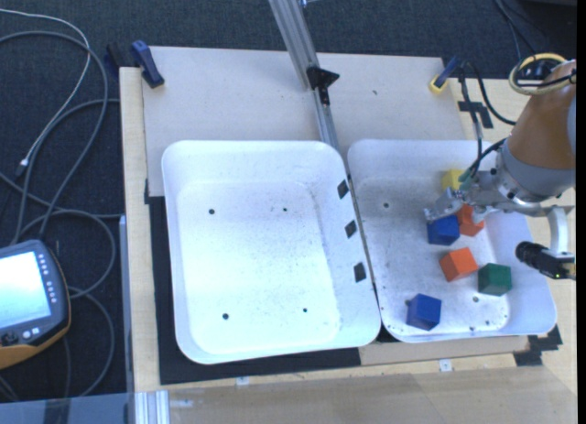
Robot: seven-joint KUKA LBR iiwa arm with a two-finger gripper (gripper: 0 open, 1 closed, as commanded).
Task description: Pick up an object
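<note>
Camera view has the arm (542, 138) reaching in from the right over the right bin (394, 257), its gripper (455, 204) low among the blocks. Whether it is clenched or released cannot be told. Just below it sits a blue cube (443, 229), touching a small orange-red block (471, 221); a yellow piece (452, 179) lies above. An orange cube (459, 263), green cube (494, 278) and second blue cube (424, 310) lie nearer the front rim. The left bin (183, 175) offers open floor.
</note>
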